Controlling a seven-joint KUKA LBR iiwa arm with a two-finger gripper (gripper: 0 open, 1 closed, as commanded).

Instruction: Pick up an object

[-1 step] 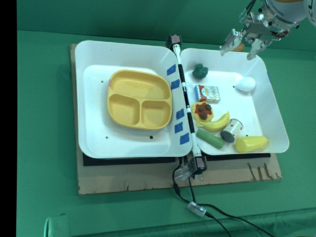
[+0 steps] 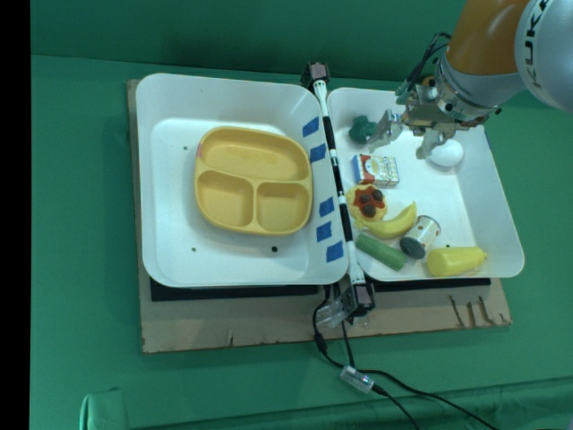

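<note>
I see the gripper (image 2: 407, 138) hanging over the back of the right bin (image 2: 488, 206); the fingers (image 2: 387, 128) are spread apart, one toward the divider side, the other (image 2: 428, 143) toward the outer side; nothing sits between them. Green broccoli piece (image 2: 361, 129) lies just beside the left-hand finger; white egg (image 2: 445, 153) sits just beside the other finger, whether touching I cannot tell. Small red-and-white carton (image 2: 375, 169) is just in front of the fingers, toward the camera; past it a tart with dark berries (image 2: 368, 202), then a banana (image 2: 395, 222) touching the tart. Further forward still: green cucumber (image 2: 380, 251), a tin can (image 2: 419, 237) on its side, a yellow lemon-shaped piece (image 2: 456, 260) near the front corner. Well away from the fingers, across the divider rail (image 2: 333, 182) with blue tape marks, the left bin (image 2: 166, 186) holds a yellow divided plate (image 2: 254, 179). Orange band of the arm (image 2: 488, 16) sits above the wrist, coming in from the right.
</note>
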